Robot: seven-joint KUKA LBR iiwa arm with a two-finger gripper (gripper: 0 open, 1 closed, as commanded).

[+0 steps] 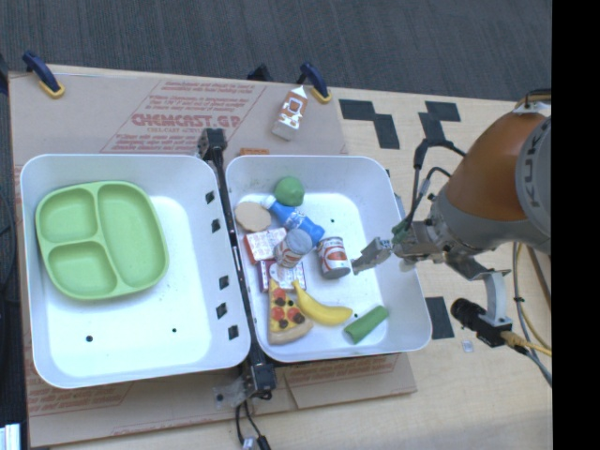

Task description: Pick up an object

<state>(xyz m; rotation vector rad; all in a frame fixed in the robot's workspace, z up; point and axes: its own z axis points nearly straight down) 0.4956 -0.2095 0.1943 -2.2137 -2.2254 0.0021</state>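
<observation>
A: Where's the pincer [367,256]?

B: Over the right bin [398,204], at 3 o'clock from the soup can [334,257], tips just beside it. Nothing btwn the fingers that I can see; how wide they stand, can't tell.

A: And the stuff to pick?

B: All in the right bin. Green ball [290,190] at 12, blue bottle [298,223] under it, round cookie [251,216] at 10. Banana [322,308] and pizza slice [285,315] at 6, green pickle-ish thing [366,323] at 5.

A: Left bin [56,345]?

B: Green divided plate [100,240], at its 10 o'clock. Small carton [292,113] lies on the table [394,411], outside the bins, at 12.
</observation>
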